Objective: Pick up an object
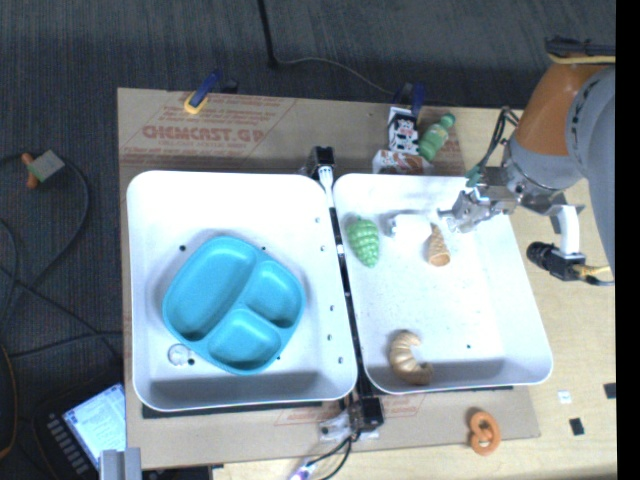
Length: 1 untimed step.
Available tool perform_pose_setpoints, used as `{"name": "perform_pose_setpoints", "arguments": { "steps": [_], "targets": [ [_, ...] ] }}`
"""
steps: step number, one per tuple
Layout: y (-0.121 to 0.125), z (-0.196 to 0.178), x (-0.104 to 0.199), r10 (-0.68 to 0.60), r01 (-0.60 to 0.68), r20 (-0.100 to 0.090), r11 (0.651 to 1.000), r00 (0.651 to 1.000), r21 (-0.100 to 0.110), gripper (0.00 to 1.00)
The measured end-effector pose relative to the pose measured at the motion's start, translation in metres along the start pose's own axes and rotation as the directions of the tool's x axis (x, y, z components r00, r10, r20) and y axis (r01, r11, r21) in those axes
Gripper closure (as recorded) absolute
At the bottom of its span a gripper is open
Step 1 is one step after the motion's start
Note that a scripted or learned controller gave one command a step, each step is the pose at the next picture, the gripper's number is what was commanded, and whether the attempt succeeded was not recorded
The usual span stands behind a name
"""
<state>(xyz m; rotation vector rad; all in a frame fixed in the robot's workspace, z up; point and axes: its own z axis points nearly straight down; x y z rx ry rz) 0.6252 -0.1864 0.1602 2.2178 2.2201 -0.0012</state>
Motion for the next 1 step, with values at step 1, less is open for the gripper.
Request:
{"name": "perform_pose_setpoints", "arguments": {
  "steps": [1],
  "targets": [
    [-0.1238, -0.0359, 0.0151, 0.002, -0.002, -0.002, 1.0, 1.0, 0.003, 1.0]
  ]
}}
